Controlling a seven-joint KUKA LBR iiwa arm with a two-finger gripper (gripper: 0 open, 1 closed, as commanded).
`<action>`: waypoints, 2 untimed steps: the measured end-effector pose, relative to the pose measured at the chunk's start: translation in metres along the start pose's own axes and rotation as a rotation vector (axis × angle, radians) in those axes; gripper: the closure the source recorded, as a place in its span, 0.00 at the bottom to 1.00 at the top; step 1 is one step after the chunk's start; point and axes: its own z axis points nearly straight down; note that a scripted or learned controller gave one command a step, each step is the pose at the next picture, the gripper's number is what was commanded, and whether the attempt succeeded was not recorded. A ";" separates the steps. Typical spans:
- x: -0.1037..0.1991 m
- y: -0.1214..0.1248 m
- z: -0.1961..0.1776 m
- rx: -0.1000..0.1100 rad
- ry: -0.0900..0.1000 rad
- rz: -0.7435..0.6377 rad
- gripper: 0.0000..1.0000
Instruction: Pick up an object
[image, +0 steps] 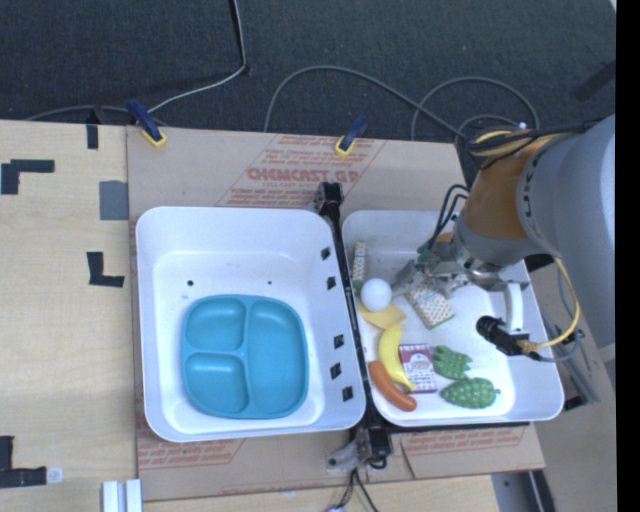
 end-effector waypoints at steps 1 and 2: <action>0.000 0.063 0.002 0.013 0.003 0.002 0.00; -0.003 0.004 0.000 -0.001 0.000 0.000 0.00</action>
